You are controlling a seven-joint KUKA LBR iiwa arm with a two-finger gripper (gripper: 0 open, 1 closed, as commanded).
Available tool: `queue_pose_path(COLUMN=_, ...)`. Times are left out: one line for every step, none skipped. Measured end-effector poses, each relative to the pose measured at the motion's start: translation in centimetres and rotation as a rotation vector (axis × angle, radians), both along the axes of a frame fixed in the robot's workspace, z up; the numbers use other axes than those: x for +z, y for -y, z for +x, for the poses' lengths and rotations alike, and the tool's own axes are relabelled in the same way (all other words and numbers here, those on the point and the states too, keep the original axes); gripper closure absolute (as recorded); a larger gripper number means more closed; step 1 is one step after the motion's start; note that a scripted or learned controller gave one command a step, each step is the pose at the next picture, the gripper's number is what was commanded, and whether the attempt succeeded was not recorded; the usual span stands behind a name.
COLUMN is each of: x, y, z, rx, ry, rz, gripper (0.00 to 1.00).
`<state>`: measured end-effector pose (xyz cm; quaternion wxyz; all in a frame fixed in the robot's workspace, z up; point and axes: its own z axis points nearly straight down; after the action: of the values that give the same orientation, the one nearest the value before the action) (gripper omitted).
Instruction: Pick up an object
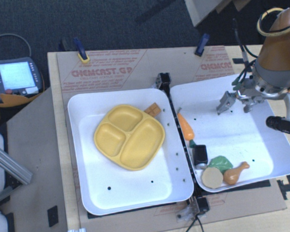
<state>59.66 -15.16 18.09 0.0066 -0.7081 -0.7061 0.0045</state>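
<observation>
We see the gripper (237,103) with its fingers spread apart and nothing between them, above the right bin (282,162) near its far side. Toward that bin's near edge lie a drumstick (235,172), a green piece (220,162) and a tan disc (212,177); a carrot (186,127) lies along its left wall.

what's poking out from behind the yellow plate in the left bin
A small brown block sticks out past the upper right edge of the yellow plate. The plate covers the rest of it, so its full shape cannot be told.
</observation>
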Motion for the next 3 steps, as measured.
queue_pose_path(x=0.8, y=0.0, z=0.3, rx=0.003, ry=0.014, rz=-0.002, gripper=0.00)
queue_pose_path(x=-3.5, y=0.1, z=0.4, rx=0.002, ry=0.010, rz=-0.002, gripper=0.00)
queue_pose_path(x=-7.7, y=0.0, z=0.3, rx=0.003, ry=0.010, rz=-0.002, gripper=0.00)
